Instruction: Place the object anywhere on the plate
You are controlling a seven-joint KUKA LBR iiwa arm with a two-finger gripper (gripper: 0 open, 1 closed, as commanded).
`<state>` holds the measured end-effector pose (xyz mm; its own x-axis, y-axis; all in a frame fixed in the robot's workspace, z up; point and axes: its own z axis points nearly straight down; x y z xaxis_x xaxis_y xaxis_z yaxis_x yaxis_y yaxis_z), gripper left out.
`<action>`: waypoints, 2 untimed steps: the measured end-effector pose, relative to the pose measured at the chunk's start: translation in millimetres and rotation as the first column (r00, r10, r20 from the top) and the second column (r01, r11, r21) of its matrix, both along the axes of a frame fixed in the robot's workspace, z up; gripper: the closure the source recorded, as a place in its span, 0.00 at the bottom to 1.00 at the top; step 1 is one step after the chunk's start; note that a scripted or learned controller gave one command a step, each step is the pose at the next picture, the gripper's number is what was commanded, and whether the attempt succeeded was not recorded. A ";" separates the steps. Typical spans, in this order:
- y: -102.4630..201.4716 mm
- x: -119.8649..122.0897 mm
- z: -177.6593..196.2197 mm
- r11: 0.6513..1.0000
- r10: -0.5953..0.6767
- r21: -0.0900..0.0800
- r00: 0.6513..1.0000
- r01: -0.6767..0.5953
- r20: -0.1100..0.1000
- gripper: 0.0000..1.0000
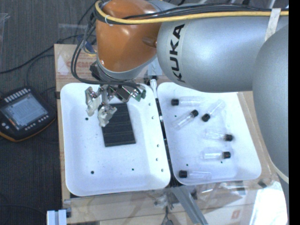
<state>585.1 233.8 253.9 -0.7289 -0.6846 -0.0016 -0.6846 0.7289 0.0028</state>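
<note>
From my station I see the grey KUKA arm with its orange band [124, 32] reaching in over the left shallow white bin [79, 168]. Its two-finger metal pincer [97, 108] hangs over the upper left part of that bin, fingers spread apart with nothing between them. One fingertip [90, 108] sits to the left, the other [105, 117] overlaps the upper left corner of the flat black ribbed rectangular plate [119, 128], which lies near the middle of the left bin, tilted slightly.

The right shallow white bin [248, 170] holds the clear plastic tubes with black caps [216, 155], scattered apart from one another; I count about seven, all lying on their sides. None of them is on the plate.

The wooden counter [65, 60] carries both bins. A handheld control pendant with a grey screen [23, 114] lies on the dark floor to the left.
</note>
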 end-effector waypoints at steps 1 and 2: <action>-6.3 -68.9 56.7 0.993 0.121 0.000 0.993 -0.121 0.001 1.00; -5.9 -69.1 56.7 0.993 0.121 0.001 0.993 -0.121 0.001 0.00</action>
